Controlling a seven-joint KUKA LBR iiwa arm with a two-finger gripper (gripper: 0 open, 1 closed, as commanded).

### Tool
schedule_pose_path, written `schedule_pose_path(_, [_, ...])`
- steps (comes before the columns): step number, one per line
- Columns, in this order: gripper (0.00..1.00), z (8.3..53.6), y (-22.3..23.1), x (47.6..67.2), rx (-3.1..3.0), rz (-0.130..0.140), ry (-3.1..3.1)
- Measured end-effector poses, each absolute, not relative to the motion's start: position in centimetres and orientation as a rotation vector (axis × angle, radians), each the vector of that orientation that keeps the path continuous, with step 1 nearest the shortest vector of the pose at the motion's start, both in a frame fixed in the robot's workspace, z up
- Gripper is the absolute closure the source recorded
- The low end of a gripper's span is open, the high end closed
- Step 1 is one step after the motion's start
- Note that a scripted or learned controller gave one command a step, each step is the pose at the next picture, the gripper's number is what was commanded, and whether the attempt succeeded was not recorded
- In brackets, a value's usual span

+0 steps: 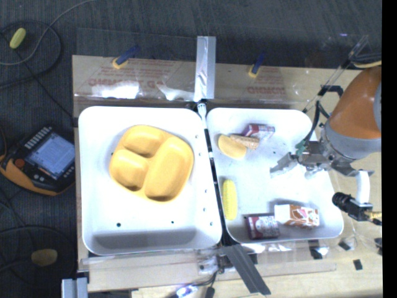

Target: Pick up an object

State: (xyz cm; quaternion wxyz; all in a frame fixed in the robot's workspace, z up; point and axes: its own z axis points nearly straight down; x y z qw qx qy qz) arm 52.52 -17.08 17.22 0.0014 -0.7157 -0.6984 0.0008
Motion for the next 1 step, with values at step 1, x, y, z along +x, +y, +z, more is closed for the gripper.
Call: schedule_pose_path(1, [0.00, 8.99, -17.15, 57.90, -2.092, -0.005, -2.357])
